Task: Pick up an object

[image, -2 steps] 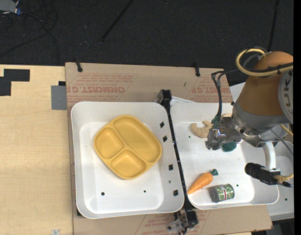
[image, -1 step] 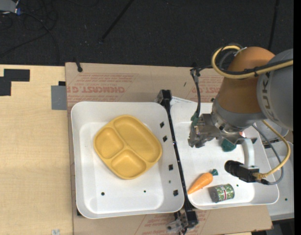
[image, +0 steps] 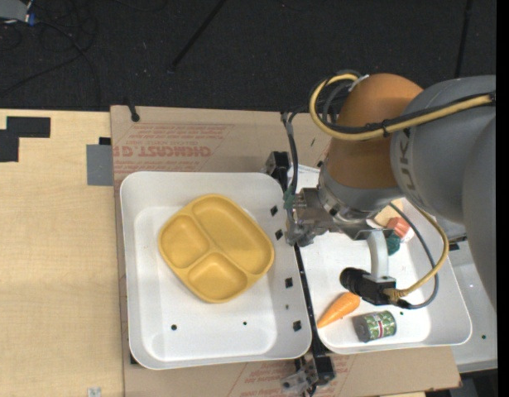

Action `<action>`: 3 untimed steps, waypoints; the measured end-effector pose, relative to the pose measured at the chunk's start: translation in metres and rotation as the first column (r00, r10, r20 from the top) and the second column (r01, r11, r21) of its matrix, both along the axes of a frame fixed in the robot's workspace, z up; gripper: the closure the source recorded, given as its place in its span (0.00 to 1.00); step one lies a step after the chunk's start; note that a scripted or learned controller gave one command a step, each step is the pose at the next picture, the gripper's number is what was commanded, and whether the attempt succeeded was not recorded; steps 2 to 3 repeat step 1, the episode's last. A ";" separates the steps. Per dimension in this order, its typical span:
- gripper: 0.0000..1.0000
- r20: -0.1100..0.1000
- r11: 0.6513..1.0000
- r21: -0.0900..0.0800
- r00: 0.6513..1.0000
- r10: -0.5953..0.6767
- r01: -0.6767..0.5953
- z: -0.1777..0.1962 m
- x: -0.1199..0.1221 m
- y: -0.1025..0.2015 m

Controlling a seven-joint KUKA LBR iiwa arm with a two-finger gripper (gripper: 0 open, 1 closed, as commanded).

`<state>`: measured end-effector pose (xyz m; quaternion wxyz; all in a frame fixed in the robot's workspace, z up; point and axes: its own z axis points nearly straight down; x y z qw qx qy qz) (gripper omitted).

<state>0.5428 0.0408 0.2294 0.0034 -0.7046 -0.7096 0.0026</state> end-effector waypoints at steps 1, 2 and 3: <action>1.00 -0.004 1.000 -0.001 1.000 -0.001 0.001 -0.015 -0.003 0.056; 1.00 -0.004 1.000 -0.001 1.000 -0.001 0.001 -0.015 -0.003 0.056; 1.00 -0.004 1.000 -0.001 1.000 -0.001 0.001 -0.015 -0.003 0.056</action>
